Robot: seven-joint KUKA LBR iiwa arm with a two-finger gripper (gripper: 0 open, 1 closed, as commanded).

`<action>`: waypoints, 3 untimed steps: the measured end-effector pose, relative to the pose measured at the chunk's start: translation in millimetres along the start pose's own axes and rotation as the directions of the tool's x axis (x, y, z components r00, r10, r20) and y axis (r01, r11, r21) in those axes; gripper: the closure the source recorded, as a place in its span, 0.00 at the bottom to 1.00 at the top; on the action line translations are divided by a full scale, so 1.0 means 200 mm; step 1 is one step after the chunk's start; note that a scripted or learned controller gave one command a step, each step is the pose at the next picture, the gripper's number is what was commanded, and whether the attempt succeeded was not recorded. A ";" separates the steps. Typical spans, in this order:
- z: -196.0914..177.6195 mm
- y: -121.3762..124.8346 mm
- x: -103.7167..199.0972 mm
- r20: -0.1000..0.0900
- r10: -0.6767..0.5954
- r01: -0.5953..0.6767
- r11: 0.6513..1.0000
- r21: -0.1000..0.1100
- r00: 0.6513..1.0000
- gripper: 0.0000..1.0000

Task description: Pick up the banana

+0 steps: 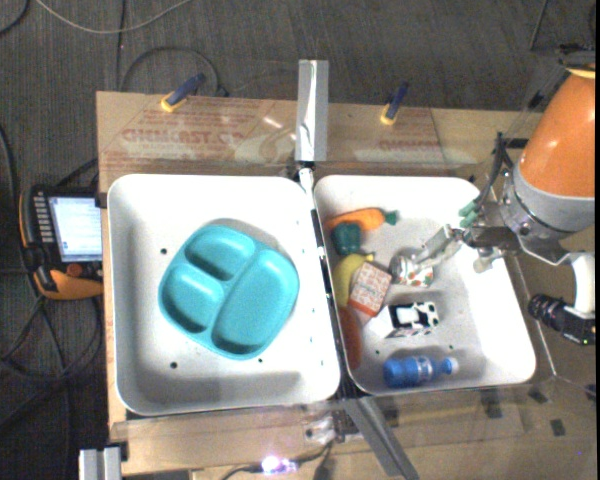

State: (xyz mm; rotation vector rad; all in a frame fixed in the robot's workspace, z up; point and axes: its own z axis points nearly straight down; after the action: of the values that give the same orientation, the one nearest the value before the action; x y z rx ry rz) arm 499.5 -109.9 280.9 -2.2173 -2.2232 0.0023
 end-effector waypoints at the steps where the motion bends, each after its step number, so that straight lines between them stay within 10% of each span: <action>1: 0.32 -0.03 -0.15 -0.001 -0.385 0.385 0.923 0.000 0.923 0.00; 2: 0.32 -0.03 -0.15 -0.001 -0.384 0.384 0.923 -0.001 0.923 0.00; 3: 0.49 0.01 0.27 -0.001 -0.635 0.635 0.773 -0.002 0.773 0.00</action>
State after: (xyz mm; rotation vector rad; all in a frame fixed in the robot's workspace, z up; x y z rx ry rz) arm 500.1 -56.1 183.2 -1.3380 -2.8402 -0.0020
